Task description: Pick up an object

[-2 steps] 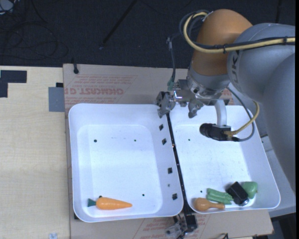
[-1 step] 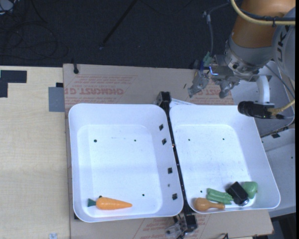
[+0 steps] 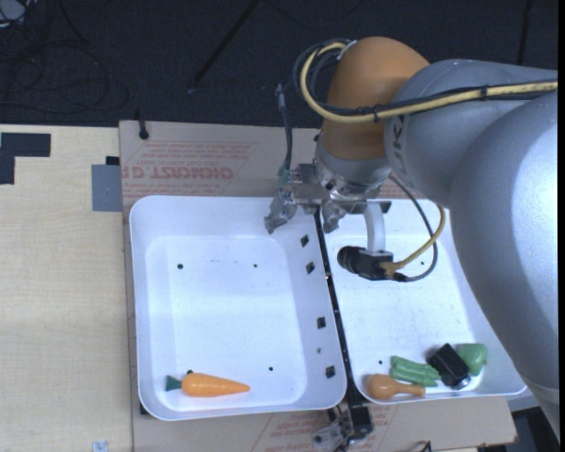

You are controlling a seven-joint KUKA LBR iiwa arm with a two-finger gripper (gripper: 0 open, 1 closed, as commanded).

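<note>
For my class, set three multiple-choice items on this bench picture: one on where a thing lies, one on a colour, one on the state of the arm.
1. Where does the toy carrot lie?
A. Left bin, near corner
B. Right bin, far corner
C. On the cardboard

2. What colour is the band above the arm's wrist?
A. Blue
B. Orange
C. White

3. Where is the gripper?
A. Touching the carrot
B. At the bins' far edge, by the divider
C. Over the green toys

Key: 1 A, it rests in the left bin at the bottom; 2 B, the dome is orange; 3 B, it sits far from every toy.
</note>
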